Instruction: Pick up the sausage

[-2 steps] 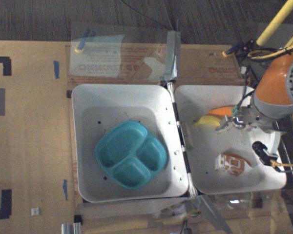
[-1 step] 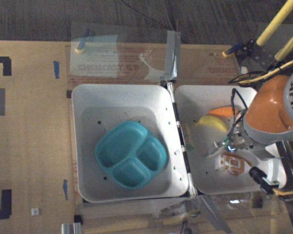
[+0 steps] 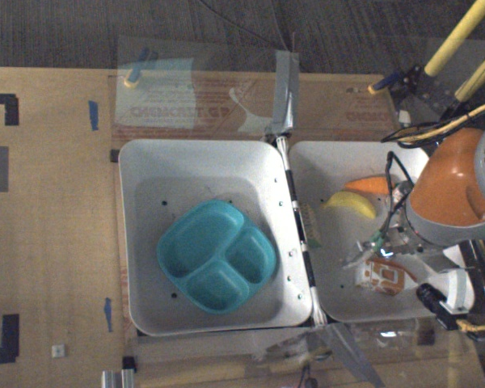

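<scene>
The arm, with its orange band (image 3: 449,188), reaches into the right bin (image 3: 331,297). Its gripper (image 3: 380,249) hangs low over the bin floor at mid-right. Just below it on the floor lies a small brown and white object (image 3: 384,277), which may be the sausage; its shape is too blurred to be sure. The gripper is close above this object, and I cannot tell whether they touch.
A yellow banana (image 3: 352,204) and an orange piece (image 3: 368,186) lie in the right bin's far half, left of the arm. The left bin (image 3: 145,184) holds a teal divided plate (image 3: 217,255). A metal divider (image 3: 295,217) separates the bins.
</scene>
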Available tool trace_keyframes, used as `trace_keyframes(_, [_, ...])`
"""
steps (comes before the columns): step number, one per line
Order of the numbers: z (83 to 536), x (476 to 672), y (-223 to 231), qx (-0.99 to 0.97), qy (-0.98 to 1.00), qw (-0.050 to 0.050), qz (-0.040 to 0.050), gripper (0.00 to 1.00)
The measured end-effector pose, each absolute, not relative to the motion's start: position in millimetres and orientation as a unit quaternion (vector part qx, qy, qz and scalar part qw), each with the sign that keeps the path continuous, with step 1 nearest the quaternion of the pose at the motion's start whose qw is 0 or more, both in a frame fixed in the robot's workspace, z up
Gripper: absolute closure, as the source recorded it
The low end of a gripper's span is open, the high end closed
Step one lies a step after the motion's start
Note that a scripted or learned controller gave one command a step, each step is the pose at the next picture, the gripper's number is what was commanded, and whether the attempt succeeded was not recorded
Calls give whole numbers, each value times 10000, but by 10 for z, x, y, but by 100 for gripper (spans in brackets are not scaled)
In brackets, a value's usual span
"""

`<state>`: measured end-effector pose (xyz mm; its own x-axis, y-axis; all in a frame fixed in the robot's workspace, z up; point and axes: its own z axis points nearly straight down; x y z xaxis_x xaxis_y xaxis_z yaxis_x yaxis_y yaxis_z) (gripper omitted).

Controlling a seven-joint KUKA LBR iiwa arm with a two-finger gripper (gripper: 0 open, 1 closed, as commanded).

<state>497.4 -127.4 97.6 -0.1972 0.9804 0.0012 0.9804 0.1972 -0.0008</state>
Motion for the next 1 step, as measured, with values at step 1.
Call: trace_keyframes(1, [1205,6509,-1057,-5423,-8402,-27,-10,0])
